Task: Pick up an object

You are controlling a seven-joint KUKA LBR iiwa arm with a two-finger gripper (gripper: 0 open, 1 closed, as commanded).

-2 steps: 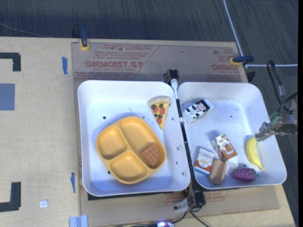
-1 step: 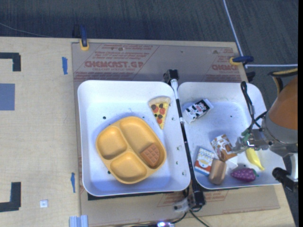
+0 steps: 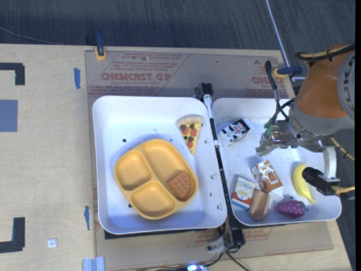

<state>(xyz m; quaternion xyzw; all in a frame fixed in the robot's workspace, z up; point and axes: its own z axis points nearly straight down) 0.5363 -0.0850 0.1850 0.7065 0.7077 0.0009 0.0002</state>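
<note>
hovering tool (image 3: pixel 271 145) over right bin (image 3: pixel 333 210) | grip: cannot tell | nothing picked yet | still needing to grab a toy

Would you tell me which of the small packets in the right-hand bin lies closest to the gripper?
The brown and white packet, just below the gripper. The black and white packet lies farther left, and the orange and white carton sits lower still.

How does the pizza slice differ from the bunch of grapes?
The pizza slice is flat, yellow with red dots; the bunch of grapes is purple and lumpy. The pizza slice lies in the left bin, beside the yellow divided plate; the grapes sit in the right bin, near the banana. Both look like toy food.
</note>
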